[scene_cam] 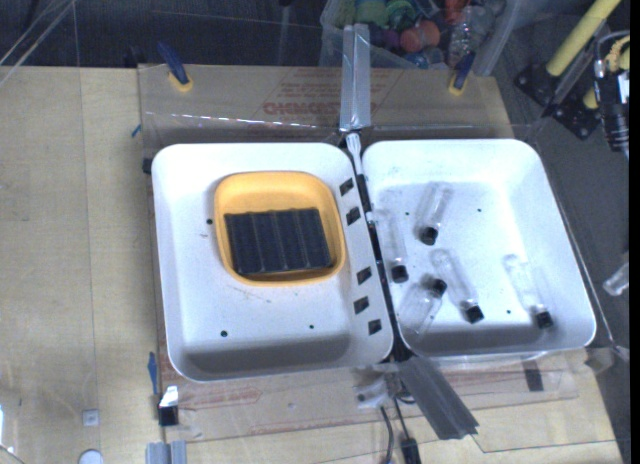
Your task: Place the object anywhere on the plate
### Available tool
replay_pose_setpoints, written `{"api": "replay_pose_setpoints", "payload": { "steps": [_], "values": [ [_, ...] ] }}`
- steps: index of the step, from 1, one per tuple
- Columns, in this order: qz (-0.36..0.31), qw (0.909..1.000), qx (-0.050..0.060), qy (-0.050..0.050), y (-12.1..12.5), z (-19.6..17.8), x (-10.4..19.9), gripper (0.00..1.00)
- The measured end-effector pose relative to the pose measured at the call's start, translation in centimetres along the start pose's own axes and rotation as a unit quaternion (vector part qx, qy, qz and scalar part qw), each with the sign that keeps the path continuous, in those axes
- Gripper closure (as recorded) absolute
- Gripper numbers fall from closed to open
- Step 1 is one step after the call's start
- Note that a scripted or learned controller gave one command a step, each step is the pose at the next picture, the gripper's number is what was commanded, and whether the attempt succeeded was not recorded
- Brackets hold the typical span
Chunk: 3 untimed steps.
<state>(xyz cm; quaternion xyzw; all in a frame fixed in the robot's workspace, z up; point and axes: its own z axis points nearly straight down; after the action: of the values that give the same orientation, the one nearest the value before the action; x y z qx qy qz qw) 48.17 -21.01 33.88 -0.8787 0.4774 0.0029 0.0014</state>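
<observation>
From above, you've got the yellow plate [275, 224] in the left bin [180, 252], a dark ridged block [277, 240] lying on it. Over in the right bin [560, 242], clear vials with black caps [432, 214] lie scattered. The pincer's state, you can't tell.

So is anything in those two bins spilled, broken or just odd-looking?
Nothing looks spilled or broken. The left bin holds a yellow plate with a dark ribbed block lying on it. The right bin holds several clear vials with black caps, lying on their sides at all angles, scattered rather than lined up.
</observation>
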Motion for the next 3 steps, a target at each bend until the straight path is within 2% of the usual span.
{"api": "replay_pose_setpoints", "payload": {
  "steps": [1,2,3],
  "values": [
    [-0.193,0.9812,0.0,0.001,-1.2,5.6,-2.0,0.0],
    [-0.389,0.9213,0.001,0.002,-0.8,12.7,1.8,0.0],
    [-0.383,0.9236,0.002,0.002,-1.9,13.8,2.5,0.0]
  ]
}}
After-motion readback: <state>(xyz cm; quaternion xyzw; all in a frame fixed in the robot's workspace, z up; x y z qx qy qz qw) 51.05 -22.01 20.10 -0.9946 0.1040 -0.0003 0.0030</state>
